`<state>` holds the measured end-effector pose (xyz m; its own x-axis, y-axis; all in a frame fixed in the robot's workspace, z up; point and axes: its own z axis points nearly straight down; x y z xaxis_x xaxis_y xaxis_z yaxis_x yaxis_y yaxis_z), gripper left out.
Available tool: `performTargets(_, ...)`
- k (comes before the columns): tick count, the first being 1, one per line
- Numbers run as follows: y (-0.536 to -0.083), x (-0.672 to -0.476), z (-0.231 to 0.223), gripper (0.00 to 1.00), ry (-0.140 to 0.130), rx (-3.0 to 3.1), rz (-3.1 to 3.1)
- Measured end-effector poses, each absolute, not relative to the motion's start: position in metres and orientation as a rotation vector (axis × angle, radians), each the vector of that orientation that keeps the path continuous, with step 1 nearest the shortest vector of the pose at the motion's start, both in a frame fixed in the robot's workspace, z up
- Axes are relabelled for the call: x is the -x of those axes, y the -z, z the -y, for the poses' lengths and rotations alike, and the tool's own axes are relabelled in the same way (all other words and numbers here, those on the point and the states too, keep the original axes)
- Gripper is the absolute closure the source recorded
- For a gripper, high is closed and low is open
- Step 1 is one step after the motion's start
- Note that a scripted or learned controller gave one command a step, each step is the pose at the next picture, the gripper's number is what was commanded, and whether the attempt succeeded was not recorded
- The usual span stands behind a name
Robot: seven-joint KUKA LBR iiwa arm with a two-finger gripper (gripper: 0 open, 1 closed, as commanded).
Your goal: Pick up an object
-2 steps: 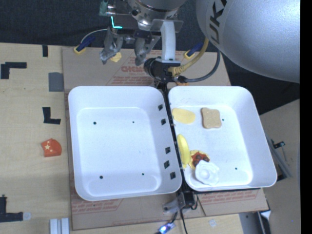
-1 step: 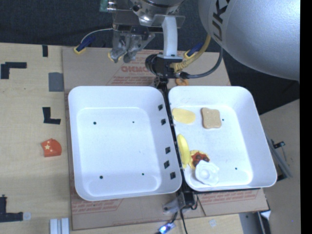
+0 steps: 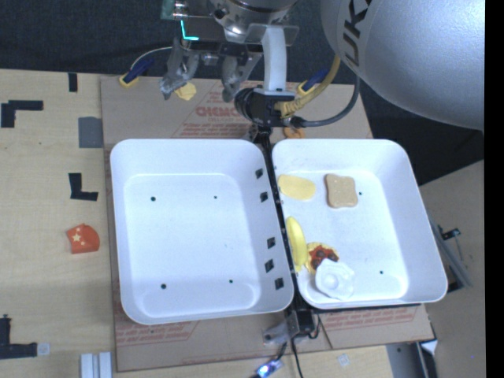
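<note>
Small yellow chunk (image 3: 186, 91) in gripper (image 3: 203, 87)

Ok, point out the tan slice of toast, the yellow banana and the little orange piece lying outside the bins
Tan slice of toast (image 3: 341, 190), camera view, middle of its top face.
Yellow banana (image 3: 297, 241), camera view, mid-length of its curved body.
Orange piece (image 3: 83, 239), camera view, centre, on the bench left of the bins.

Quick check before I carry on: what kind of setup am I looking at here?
Most likely a lab bench for robot grasping trials, not a kitchen. Two white bins sit clipped together on cardboard, the right one holding toy food such as a bread slice and a banana, with black tape marks on the wooden top.
</note>
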<state>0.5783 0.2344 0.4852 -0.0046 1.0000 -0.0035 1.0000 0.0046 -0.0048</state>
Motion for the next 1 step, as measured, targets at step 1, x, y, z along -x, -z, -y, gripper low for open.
performTargets(1,-0.4954,-0.5784,-0.2349,1.0,-0.01,2.215,2.228)
